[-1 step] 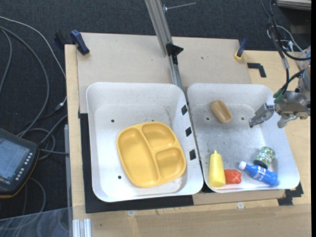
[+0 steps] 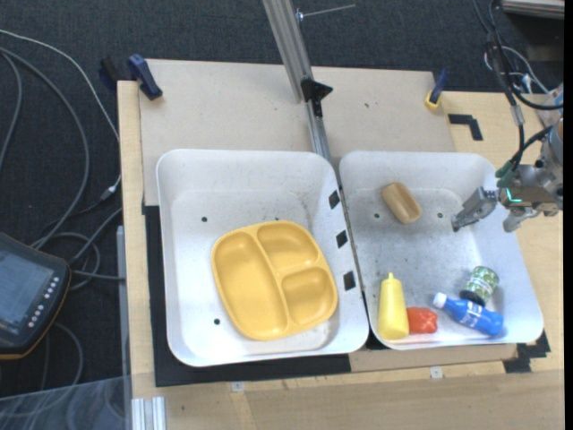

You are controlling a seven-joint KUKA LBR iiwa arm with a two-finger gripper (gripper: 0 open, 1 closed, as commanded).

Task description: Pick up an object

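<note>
Pincer (image 2: pixel 491 211) at right bin (image 2: pixel 448 164) right rim, fingers spread, nothing between them. Bun (image 2: pixel 401 202) left of it, bottles below. No grasp yet; pick pending.

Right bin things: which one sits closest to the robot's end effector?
The tan bread roll, alone in the upper part of the right bin, level with the end effector. The yellow bottle, red piece, blue bottle and green can cluster lower down.

Glossy yellow plastic tray (image 2: pixel 273 279)
</note>
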